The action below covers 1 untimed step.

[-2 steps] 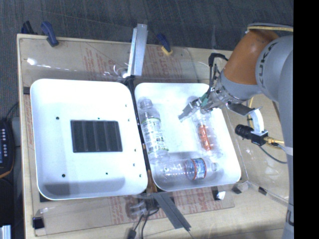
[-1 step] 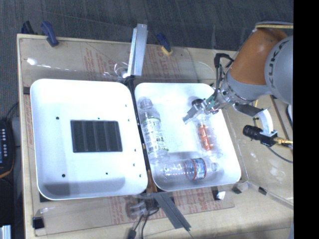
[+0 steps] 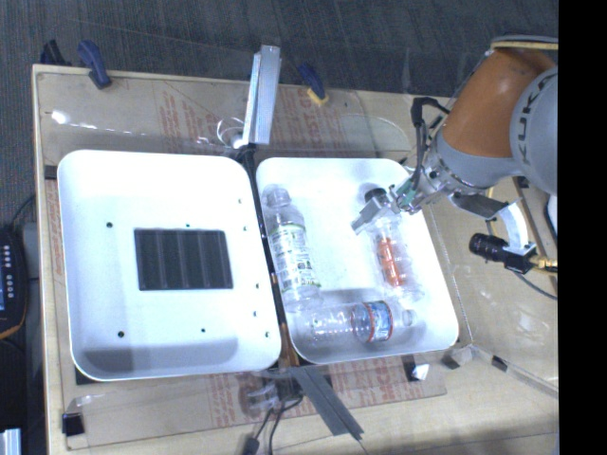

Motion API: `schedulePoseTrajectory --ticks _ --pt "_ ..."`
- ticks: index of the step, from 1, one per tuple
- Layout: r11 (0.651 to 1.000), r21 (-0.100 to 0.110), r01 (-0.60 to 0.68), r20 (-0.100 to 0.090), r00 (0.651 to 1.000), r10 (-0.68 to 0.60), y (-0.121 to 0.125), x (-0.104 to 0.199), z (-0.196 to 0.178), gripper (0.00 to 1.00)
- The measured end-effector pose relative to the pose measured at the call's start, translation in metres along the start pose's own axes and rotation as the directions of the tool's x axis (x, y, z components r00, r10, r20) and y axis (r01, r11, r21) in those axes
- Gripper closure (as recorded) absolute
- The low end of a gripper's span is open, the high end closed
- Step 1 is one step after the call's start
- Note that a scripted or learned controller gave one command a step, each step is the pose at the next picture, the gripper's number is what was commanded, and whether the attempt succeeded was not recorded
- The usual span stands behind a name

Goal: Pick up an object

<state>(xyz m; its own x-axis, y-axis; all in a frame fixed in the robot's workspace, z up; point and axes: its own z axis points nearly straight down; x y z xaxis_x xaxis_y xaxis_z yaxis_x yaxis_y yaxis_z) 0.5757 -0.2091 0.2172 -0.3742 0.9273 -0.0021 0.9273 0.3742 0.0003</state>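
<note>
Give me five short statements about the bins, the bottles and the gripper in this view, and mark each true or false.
1. Three plastic bottles lie in the right bin. True: a clear bottle along its left wall, a blue-labelled bottle along its near wall, and a bottle with orange contents.
2. The left bin holds a bottle. False: it shows a dark rectangular panel on its floor, no bottle.
3. The gripper is over the left bin. False: it is over the right bin, near the far right corner.
4. The bottle with orange contents stands upright. False: it lies on its side.
5. The gripper is just beyond the far end of the bottle with orange contents. True.
</note>
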Motion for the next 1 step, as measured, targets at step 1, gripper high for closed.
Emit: schedulePoseTrajectory --ticks 1 --pt "1.000 0.004 0.016 -0.004 1.000 -0.016 0.0275 -0.0100 0.0819 0.00"
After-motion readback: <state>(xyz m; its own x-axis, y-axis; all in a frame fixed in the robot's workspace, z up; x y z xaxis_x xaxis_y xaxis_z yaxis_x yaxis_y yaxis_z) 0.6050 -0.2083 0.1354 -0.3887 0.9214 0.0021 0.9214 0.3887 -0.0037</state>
